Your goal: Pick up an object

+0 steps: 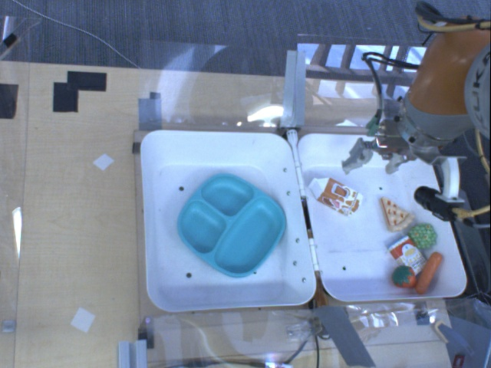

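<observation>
My gripper (376,158) hangs over the back of the right bin (337,274), its two grey fingers spread open with nothing between them. In front of it and a little to the left lies a white and orange carton (336,196). A pizza-slice toy (396,215) lies to the gripper's front right. Further forward sit a green broccoli (423,235), a small red and white packet (406,252), an orange carrot (429,272) and a small green and orange piece (402,277).
The left bin (161,205) holds a blue sectioned plate (231,225). A raised divider (303,205) separates the two bins. Clear panels and metal brackets (291,90) stand behind the bins. The arm's orange band (445,67) is at the upper right.
</observation>
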You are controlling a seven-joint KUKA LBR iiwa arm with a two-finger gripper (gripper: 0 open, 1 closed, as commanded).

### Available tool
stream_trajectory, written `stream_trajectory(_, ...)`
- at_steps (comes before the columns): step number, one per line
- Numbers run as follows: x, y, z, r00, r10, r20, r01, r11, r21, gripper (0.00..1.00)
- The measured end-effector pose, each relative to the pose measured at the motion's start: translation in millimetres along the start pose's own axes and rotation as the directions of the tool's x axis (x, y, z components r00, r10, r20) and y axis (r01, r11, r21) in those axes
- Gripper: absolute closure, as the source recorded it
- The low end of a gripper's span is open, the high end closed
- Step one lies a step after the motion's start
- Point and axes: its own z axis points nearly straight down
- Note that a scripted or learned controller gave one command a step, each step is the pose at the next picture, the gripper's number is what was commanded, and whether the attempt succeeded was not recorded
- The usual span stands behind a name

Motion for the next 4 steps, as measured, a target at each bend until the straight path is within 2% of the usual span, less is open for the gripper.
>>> stream_trajectory(1,-0.7,-13.3,100.2,0.973,0.23,-0.003,-0.23,0.973,-0.015,0.0)
stream_trajectory(2,-1.5,8.0,115.6,0.983,0.181,-0.007,-0.181,0.983,-0.042,0.0)
stream_trajectory(3,-19.8,72.5,117.8,0.762,0.648,-0.002,-0.647,0.762,0.018,0.0)
stream_trajectory(4,-103.7,43.1,135.7,0.728,0.686,-0.002,-0.686,0.728,-0.004,0.0)
